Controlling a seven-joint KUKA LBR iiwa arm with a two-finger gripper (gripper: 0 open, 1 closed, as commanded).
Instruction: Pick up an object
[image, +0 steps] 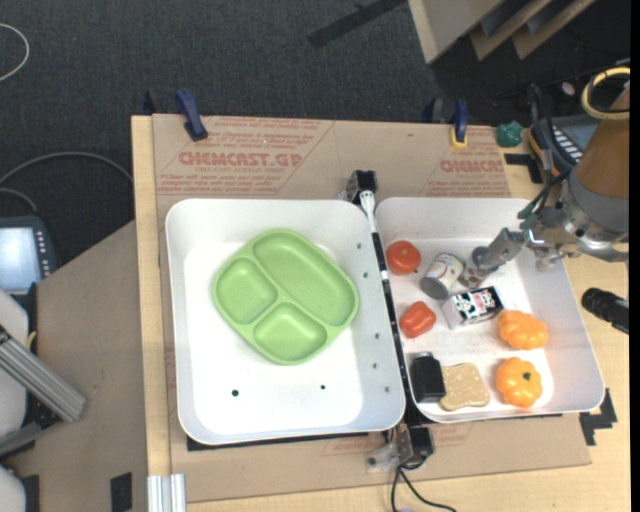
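Toys fill the right bin (566, 281), and that is why the arm (600, 185) leans in from the right side: anything it could pick up is there. The gripper (483, 258) hangs low over the top middle of this bin, just beside a small silver can (441, 272) that lies on its side. I think the can is what it wants to grab, because the tip points right at it. A black and white carton (473, 304) lies just below the can, so close that it may get bumped. Two red toy tomatoes (403, 257) sit near the wall between the bins, one above the other. Two orange toy pumpkins (522, 329) rest lower down on the right, and a slice of toy toast (461, 387) lies next to a black block (428, 376) at the bottom edge. The left bin (176, 300) holds a green plate (285, 296) with three little parts, lying flat with nothing in it. Blue clamps (190, 113) pinch the brown board (300, 155) at the back, likely so that it cannot slide. I cannot tell if the gripper is spread wide or pressed together, because it is grey, small and seen from above at a slant. Nothing looks caught in it, but its tip is hard to make out against the white bin. The top of the arm is cut off at the edge, and the words on the carton are too small to read.
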